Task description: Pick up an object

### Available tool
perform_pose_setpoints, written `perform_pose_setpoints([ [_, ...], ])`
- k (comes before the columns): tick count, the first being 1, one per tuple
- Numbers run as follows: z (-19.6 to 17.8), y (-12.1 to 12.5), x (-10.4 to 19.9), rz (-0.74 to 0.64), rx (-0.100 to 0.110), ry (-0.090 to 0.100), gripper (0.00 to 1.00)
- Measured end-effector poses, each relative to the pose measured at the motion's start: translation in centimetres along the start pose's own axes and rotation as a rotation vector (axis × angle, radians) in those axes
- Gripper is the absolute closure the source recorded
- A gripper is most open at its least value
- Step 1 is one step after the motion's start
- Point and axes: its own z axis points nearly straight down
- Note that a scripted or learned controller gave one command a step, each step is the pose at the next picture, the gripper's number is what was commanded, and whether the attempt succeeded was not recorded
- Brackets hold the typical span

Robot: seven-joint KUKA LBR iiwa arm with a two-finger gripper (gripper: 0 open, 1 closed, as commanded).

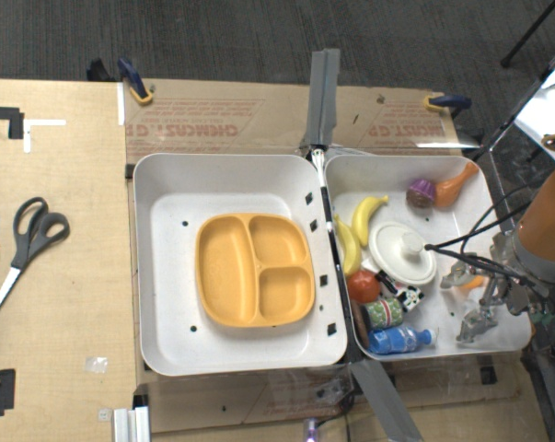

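Observation:
My gripper hangs low over the front right corner of the right bin, with the arm's orange band above it at the view's right edge. In that bin lie two yellow bananas, a white round lid with a knob, a red tomato-like ball, a green can, a blue bottle, a small black-and-white item and a purple and orange toy vegetable. A small orange piece lies just behind the gripper. The gripper stands right of the blue bottle, apart from it.
The left bin holds a yellow divided plate. Scissors lie on the wooden bench at the left. Black cables run from the arm across the right bin. Clamps hold cardboard behind the bins.

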Motion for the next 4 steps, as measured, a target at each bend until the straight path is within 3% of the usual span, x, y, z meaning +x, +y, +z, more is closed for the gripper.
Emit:
perform_pose_setpoints([
  [1, 0.0, 9.0, -2.4, 0.119, -0.001, -0.001, 0.00],
  [2, -3.7, 3.7, -14.2, 0.034, 0.002, -0.005, 0.00],
  [3, 0.0, 3.4, -6.9, 0.064, 0.001, -0.001, 0.00],
  [4, -0.3, 11.0, -2.4, 0.015, 0.007, -0.012, 0.00],
])
